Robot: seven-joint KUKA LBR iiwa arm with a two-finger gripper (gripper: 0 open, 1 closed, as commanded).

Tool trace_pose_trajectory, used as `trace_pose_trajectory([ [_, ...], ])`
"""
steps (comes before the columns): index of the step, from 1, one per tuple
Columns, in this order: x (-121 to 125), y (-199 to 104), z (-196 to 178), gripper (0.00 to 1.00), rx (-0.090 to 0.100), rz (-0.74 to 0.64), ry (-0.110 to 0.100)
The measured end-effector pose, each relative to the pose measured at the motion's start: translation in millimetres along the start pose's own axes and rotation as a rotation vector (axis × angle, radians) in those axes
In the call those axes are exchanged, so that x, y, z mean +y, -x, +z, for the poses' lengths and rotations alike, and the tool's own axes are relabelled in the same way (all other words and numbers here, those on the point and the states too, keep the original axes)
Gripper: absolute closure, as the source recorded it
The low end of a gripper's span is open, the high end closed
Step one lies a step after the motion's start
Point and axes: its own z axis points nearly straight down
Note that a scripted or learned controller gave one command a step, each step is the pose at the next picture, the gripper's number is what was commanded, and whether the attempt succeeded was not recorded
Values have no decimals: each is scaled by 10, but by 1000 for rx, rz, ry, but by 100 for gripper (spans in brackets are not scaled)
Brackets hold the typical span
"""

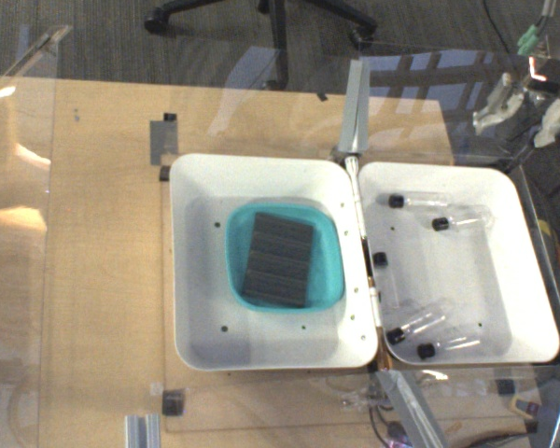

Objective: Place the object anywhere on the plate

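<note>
I have one fixed camera, mounted above the counter [93, 250] and looking down at a slant. It faces away from the near counter edge toward the carpeted floor [93, 7], where an office chair base [271, 7] stands at the top of my picture. Both white bins sit near the middle: the left bin [196, 334] and the right bin [523, 334] side by side, seen whole. The camera is far enough back to take in bare counter on the left and some rig hardware [532, 101] at upper right.
</note>
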Motion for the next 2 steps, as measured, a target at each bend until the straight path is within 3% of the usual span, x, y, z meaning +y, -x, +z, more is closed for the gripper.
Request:
trace_pose_trajectory([
  [1,179,426,3,0,-1,263,-1],
  [2,50,956,7,0,-3,527,-2],
])
